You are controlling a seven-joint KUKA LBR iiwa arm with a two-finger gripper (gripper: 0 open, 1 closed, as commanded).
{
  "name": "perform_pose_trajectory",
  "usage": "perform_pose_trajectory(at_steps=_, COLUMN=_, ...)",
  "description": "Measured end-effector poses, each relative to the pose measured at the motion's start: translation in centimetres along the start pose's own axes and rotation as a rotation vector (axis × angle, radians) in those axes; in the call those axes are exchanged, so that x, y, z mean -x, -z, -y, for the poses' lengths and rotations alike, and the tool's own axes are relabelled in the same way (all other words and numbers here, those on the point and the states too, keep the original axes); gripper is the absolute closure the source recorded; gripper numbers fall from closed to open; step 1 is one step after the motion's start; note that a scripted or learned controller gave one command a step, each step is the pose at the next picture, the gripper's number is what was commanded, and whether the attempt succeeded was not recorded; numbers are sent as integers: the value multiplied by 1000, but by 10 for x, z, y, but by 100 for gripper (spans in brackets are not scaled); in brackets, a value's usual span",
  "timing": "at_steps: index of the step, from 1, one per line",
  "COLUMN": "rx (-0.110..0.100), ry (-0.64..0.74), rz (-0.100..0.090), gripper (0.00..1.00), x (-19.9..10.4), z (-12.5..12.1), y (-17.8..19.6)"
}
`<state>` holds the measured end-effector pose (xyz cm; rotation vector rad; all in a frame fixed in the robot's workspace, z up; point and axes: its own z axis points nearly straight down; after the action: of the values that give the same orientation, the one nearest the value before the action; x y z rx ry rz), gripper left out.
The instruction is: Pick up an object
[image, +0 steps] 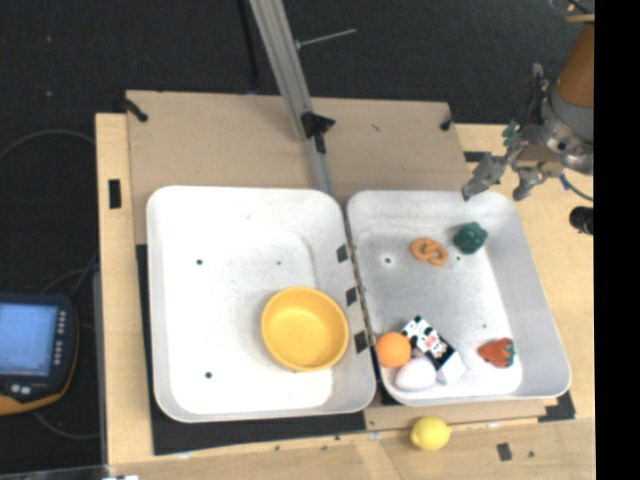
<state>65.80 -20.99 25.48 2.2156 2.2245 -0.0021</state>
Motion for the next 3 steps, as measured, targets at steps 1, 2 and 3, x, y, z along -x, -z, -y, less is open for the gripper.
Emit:
perform_pose_trajectory(at_steps=1, rx=-1, ry=0, rz=2, gripper=0, x=1, z=0, y=0)
perform_pose_trajectory(at_steps=2, rx=-5, ry=-5, rz=0, gripper=0, x=0, z=10, y=-57)
perform_pose_trajectory(at_steps=3, rx=-3, ry=-2, rz=1, gripper=0, x=-5, z=8, y=-101)
